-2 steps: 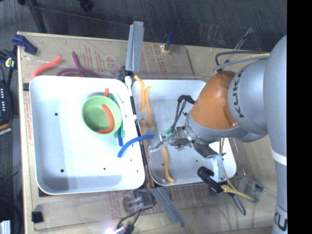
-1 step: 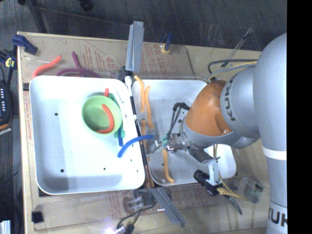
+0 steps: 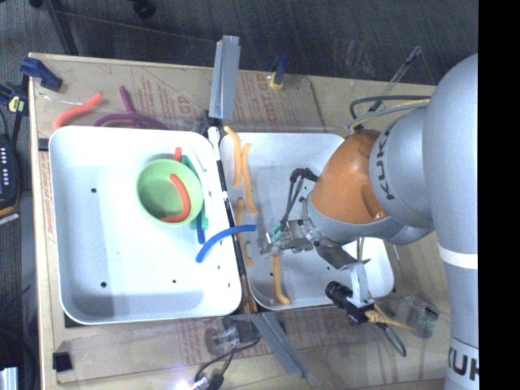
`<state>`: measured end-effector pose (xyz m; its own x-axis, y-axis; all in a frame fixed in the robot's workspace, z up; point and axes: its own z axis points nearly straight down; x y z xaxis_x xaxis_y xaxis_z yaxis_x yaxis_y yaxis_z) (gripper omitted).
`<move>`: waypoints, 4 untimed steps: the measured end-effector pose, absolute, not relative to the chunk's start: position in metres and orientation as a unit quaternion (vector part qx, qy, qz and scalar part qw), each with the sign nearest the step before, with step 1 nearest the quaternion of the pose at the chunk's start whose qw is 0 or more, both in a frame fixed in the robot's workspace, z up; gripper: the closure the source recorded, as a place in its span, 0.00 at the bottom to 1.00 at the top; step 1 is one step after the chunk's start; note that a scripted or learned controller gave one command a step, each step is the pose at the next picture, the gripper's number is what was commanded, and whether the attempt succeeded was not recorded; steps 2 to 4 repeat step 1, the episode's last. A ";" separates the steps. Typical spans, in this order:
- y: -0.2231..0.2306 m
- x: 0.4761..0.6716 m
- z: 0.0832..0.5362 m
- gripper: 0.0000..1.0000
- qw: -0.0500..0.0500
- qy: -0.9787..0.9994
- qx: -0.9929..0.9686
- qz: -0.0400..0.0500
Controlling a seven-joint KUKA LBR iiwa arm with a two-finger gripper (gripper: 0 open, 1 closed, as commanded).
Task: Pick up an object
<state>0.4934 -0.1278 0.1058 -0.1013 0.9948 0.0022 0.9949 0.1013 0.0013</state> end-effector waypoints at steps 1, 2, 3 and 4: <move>-0.086 0.560 0.192 1.00 0.001 -0.726 -0.687 0.000; -0.086 0.560 0.192 1.00 0.001 -0.726 -0.687 0.000; -0.086 0.560 0.192 1.00 0.001 -0.726 -0.687 0.000; -0.086 0.560 0.192 1.00 0.001 -0.726 -0.687 0.000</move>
